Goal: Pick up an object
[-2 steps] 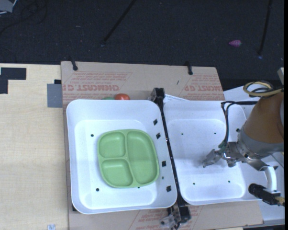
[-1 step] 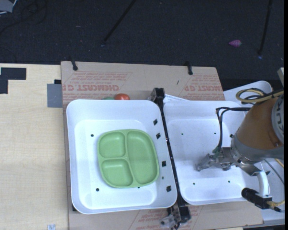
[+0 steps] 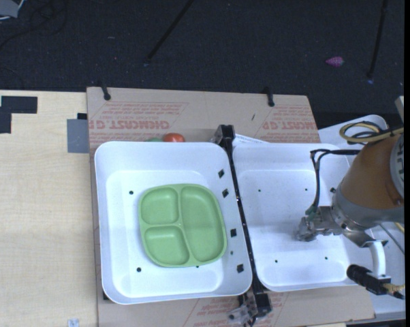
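fingers (image 3: 307, 229) low in right bin (image 3: 273, 176), grip state unclear; green plate (image 3: 182, 225) in left bin (image 3: 116, 182).

I read upside-down red print, roughly "CHEMCAST GP", repeated on the cardboard sheet (image 3: 191, 118) behind my bins.

Green plate (image 3: 182, 225) fills left bin's (image 3: 116, 162) middle; right bin's (image 3: 273, 162) floor lies bare.

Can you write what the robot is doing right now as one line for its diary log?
gripper: low in right bin | nothing seen held | green plate: in left bin, untouched
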Robot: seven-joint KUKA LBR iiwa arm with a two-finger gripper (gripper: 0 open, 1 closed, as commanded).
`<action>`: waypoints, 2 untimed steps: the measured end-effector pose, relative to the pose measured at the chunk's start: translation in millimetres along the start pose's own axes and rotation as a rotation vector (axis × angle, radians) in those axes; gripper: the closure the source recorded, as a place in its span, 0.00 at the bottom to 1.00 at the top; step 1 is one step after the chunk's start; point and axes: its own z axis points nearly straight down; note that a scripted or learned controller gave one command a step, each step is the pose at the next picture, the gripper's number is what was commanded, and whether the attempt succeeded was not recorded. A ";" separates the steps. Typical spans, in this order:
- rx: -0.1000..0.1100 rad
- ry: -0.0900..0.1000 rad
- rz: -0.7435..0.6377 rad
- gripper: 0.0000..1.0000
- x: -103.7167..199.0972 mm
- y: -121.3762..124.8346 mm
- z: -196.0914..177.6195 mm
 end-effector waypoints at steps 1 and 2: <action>-0.002 -0.001 -0.005 1.00 4.3 -8.6 -52.9; -0.005 -0.002 -0.006 1.00 5.3 -11.5 -115.3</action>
